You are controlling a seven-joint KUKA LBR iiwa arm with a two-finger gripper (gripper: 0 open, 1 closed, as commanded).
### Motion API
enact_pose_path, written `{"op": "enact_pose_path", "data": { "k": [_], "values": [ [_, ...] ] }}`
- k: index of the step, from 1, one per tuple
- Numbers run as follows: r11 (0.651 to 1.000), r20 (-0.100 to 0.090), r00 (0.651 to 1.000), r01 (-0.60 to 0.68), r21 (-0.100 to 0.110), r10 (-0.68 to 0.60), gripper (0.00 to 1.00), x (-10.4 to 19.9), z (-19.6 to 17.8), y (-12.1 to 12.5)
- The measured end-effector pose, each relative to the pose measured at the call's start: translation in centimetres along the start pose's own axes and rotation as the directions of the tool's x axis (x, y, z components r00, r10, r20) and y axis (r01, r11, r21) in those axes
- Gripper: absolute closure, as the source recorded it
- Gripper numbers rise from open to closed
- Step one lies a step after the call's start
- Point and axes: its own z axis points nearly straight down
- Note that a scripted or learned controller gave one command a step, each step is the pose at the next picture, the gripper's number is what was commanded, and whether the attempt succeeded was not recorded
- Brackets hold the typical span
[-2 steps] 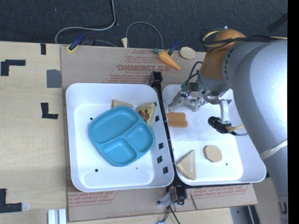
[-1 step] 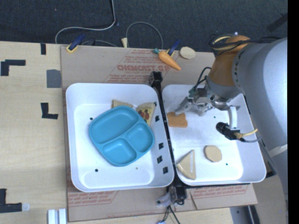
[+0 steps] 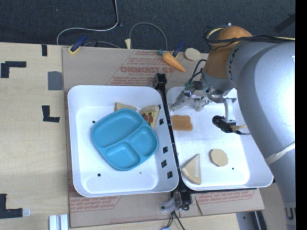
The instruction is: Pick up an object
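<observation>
My gripper (image 3: 190,102) hangs over the back left part of the right bin (image 3: 240,143), just above and behind a brown toast-like square (image 3: 182,122). Its two grey fingers (image 3: 179,101) stand apart, open, with nothing between them. Nearer the front of the same bin lie a round tan biscuit (image 3: 219,157) and a pale triangular sandwich piece (image 3: 192,169). The left bin (image 3: 81,128) holds a blue divided plate (image 3: 124,139), with a pizza slice (image 3: 150,114) and a tan piece (image 3: 123,107) partly tucked under its far edge.
Behind the bins on the cardboard lie a toy carrot (image 3: 172,61) and a beige round piece (image 3: 192,54). Cables (image 3: 115,18) loop at the back. The grey arm (image 3: 268,90) covers the right bin's right side.
</observation>
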Motion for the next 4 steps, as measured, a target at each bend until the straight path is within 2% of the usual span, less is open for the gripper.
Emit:
{"op": "enact_pose_path", "data": {
  "k": [1, 2, 3, 4],
  "values": [
    [1.0, 0.0, 1.0, -0.004, -0.004, 0.004, 0.0, -0.8, -0.1, -4.1],
    [1.0, -0.001, 1.0, -0.003, 0.001, 0.003, 0.0, -0.8, -0.1, -3.7],
    [1.0, 0.002, 1.0, -0.004, -0.005, 0.004, 0.0, -0.1, -0.1, -5.0],
    [1.0, -0.002, 1.0, -0.002, 0.0, 0.002, 0.0, -0.5, 0.0, -1.8]
  ]
}}
